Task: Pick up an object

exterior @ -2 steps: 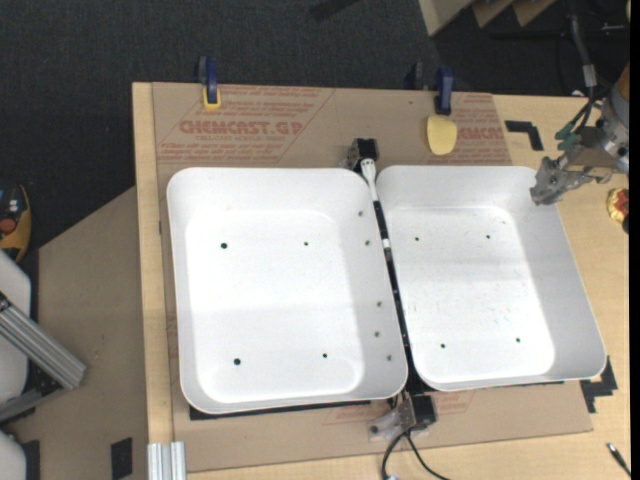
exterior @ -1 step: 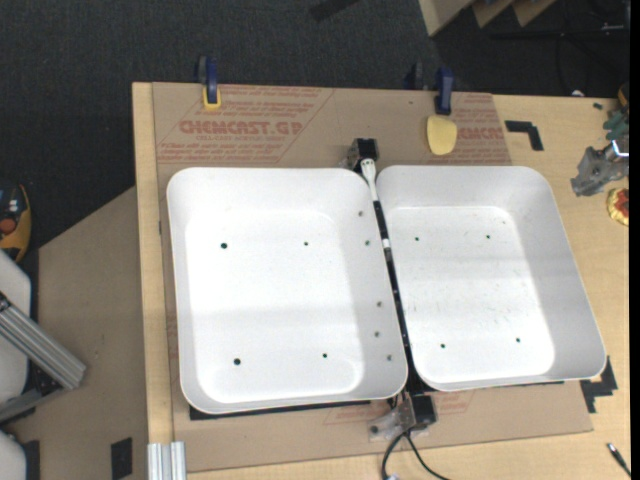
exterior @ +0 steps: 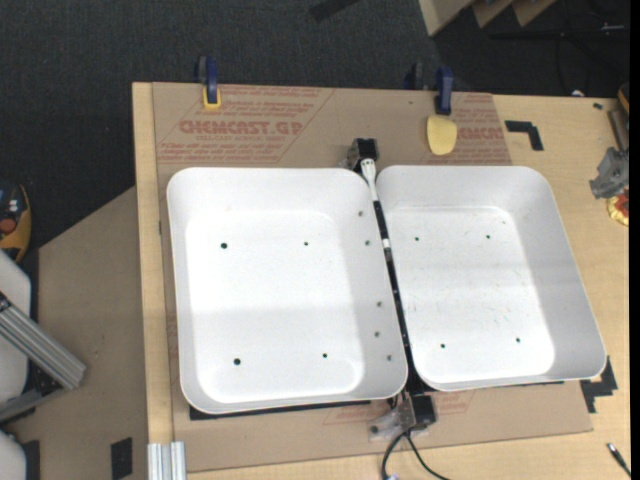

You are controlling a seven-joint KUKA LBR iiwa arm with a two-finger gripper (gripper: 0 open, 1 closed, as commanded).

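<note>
**Pick not yet under way, by the look of the bins**

While the camera view takes in both trays whole, it offers little to settle the task. The left bin (exterior: 175, 268) and the right bin (exterior: 562, 230) lie side by side on the brown board (exterior: 150, 368), with a dark strip (exterior: 386, 263) between them. Their white floors carry a few small dark dots and, on the right, faint specks. I cannot tell whether any of these is an object to pick. A pale yellow piece (exterior: 441, 134) sits on the board just above the right bin, beneath a blue clamp (exterior: 442, 83).

I judge that nothing has been lifted and the whole pick remains. The gripper's state cannot be told here. A grey item (exterior: 608, 173) at the right edge is too blurred to name.
</note>
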